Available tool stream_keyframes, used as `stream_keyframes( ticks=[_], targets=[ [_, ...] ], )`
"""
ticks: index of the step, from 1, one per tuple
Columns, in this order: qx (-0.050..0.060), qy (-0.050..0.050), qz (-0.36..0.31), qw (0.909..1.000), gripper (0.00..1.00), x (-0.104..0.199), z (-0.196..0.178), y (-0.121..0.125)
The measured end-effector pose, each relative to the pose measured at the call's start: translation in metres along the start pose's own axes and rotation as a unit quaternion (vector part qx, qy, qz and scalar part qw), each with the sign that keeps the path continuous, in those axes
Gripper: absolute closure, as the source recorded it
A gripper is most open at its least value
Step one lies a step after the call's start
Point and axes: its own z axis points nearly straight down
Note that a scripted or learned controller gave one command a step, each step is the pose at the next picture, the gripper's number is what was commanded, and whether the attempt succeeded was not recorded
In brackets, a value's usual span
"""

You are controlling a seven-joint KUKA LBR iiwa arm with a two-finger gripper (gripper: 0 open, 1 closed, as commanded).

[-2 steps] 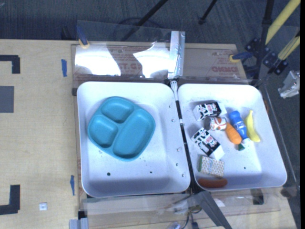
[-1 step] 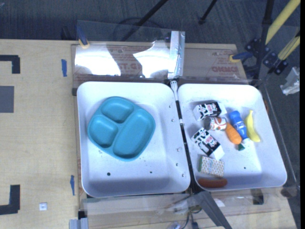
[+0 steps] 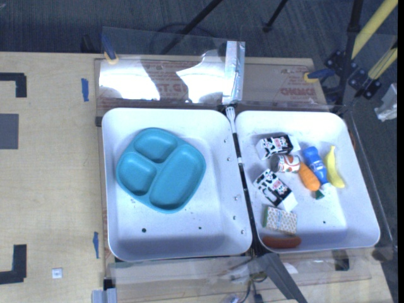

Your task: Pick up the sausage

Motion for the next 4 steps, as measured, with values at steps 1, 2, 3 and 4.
stream_keyframes(
  ticks=[1, 2, 3, 4],
  targets=[
    [-0.002, -0.002, -0.001, 1.0000, 1.00, 0.000, -0.011, 0.002],
    [-0.005, -0.003, -0.001, 1.0000, 1.00, -0.001, -0.021, 0.003],
    [-0.007, -0.005, -0.002, 1.0000, 1.00, -0.001, -0.032, 0.005],
    [-0.010, -0.007, -0.003, 0.9999, 1.00, -0.001, -0.043, 0.006]
  ],
)
